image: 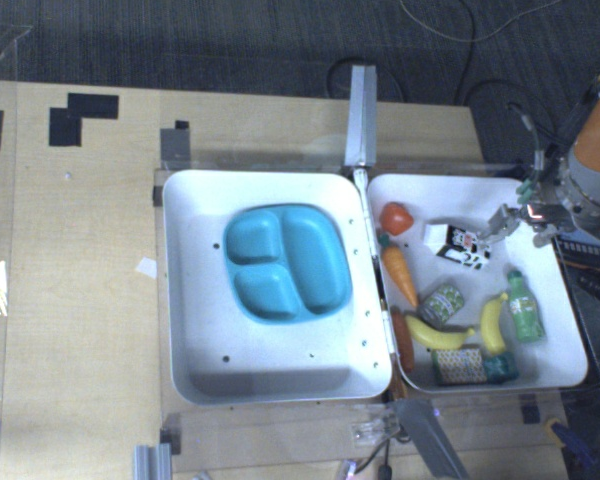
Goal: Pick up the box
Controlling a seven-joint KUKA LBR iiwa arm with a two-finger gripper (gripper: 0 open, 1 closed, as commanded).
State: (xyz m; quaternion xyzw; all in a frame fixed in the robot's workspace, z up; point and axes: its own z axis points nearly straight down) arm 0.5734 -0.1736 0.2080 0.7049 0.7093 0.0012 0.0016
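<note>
1. Camera view looks down at a slant on the wooden worktop [80, 298], where we see two shallow white bins side by side: the left bin [195, 358] carries a blue divided tray [285, 263], and the right bin [570, 358] carries a scatter of toy groceries.
2. The box [462, 245], a small white carton with dark print, lies in the upper middle of the right bin, tilted a little, with a red tomato [396, 218] to its left and a carrot [400, 276] below that.
3. Lower in the same bin we make out a small tin [443, 303], two bananas [440, 336], a green bottle [523, 308] and a netted packet [460, 366]; all of them sit apart from the box.
4. The pincer [520, 218] reaches in from the right, near the bin's upper right rim, with one metal finger [500, 220] pointing towards the box and close beside its right end.
5. We cannot tell whether the pincer is wide or narrow; it is small and partly blurred here. Nothing shows between its fingers, and the box rests on the bin floor.
6. We judge the step in hand to be the approach: the box is not yet grasped or lifted.
7. The next move, as we read it, calls for shifting left to centre over the box, lining the fingers across its narrow sides, lowering, closing, then lifting straight up clear of the tomato.
</note>
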